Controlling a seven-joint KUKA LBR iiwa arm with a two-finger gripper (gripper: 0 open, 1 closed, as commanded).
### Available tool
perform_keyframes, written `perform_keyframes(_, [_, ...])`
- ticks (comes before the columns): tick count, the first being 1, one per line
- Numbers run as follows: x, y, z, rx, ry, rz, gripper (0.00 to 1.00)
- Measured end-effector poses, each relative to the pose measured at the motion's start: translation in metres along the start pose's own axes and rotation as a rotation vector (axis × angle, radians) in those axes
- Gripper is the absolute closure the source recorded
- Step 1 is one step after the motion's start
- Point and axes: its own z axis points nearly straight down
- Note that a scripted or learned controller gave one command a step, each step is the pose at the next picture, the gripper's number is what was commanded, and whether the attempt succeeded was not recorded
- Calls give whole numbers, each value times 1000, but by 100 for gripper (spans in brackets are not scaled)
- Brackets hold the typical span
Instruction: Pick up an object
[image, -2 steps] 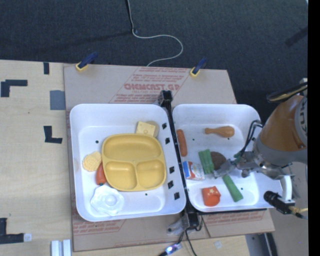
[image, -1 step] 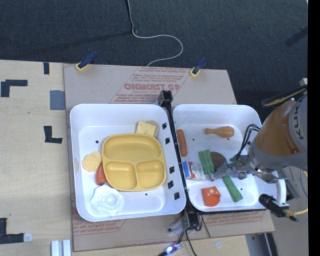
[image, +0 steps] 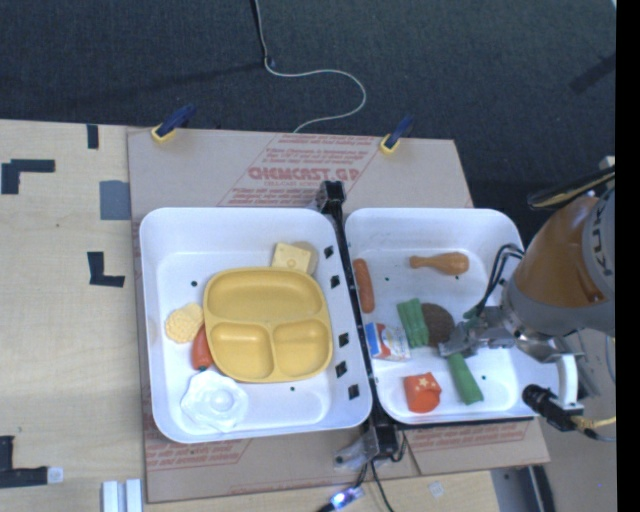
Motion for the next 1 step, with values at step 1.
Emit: perform_keyframes(1, [7, -1, -43, 1, 3, -1, 100])
